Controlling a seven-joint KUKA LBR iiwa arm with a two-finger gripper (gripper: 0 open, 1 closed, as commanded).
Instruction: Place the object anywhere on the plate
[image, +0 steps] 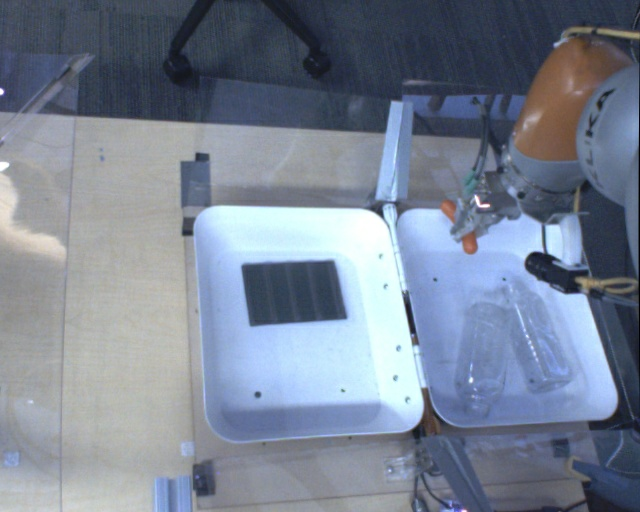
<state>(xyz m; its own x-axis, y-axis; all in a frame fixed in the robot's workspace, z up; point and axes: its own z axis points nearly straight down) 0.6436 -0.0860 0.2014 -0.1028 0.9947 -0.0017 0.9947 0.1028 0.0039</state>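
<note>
Quick status on this one: the job is barely started, if at all. The plate (295, 292), that dark ribbed rectangle, sits a bit toward 11 o'clock of the middle in the left bin (225, 395) with nothing on it. The two clear plastic bottles (510, 345) lie side by side in the right bin (595, 400), down toward 5 o'clock, touching or nearly so, and nowhere near the plate. The gripper (470, 222) hangs over the right bin's 12 o'clock edge, well apart from both bottles. There's something small and orange at its tip, but it's too blurry to say whether that's a held object or part of the tool, so I can't tell how it's set. So what's left looks like everything: get hold of an object, carry it across the divider, drop it on the plate.
</note>
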